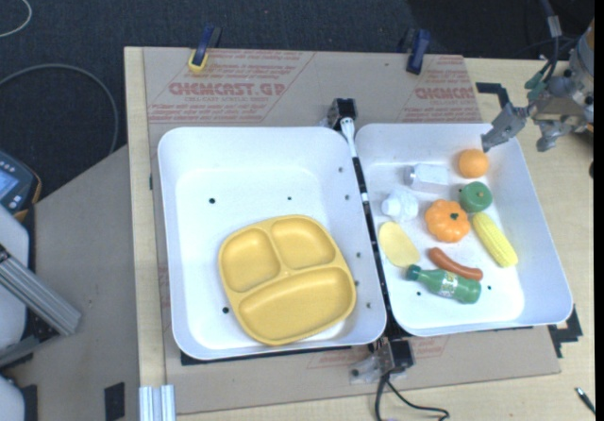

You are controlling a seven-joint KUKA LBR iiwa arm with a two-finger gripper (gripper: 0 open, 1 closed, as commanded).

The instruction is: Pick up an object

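The pincer (510, 123) hangs at the far right corner of the right bin (545, 259), dark fingers slanting down toward the rim; nothing sits between them, though from this angle I cannot tell whether they are spread or closed. Just below and left of the tips lies a small orange ball (473, 163), the nearest candidate for the pick. By my reading the task is at the approach step, no grasp made; the next move calls for coming down over one item with the fingers straddling it, clear of the bin wall. Beyond the ball sit a green round fruit (476, 195), a little pumpkin (447, 221), a corn cob (495, 239), a sausage (457, 264), a green bottle (445, 284), a pale yellow slice (398, 244) and some clear or white pieces (411, 191) that are hard to make out. They lie close together, so neighbours could be nudged. The left bin (189, 221) holds a yellow divided plate (285, 277), and both bins rest on the cardboard-covered worktop (142, 126).
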